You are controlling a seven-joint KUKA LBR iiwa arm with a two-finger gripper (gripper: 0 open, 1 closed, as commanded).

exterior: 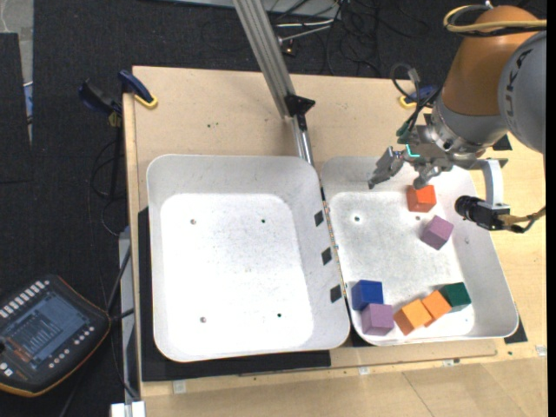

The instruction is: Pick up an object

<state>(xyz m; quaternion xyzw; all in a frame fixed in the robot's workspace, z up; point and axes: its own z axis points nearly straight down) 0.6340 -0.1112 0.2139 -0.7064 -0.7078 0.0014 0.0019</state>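
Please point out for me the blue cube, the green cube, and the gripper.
blue cube [367, 292]: camera view, on its top face.
green cube [456, 296]: camera view, on its top face.
gripper [402, 176]: camera view, midway between its two fingertips, over the right bin.

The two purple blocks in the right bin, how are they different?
The upper purple block sits alone mid-bin, turned at an angle; the lower purple block sits at the near edge, touching the blue block. The upper one looks paler lilac. Both are similar-sized cubes in the right bin.
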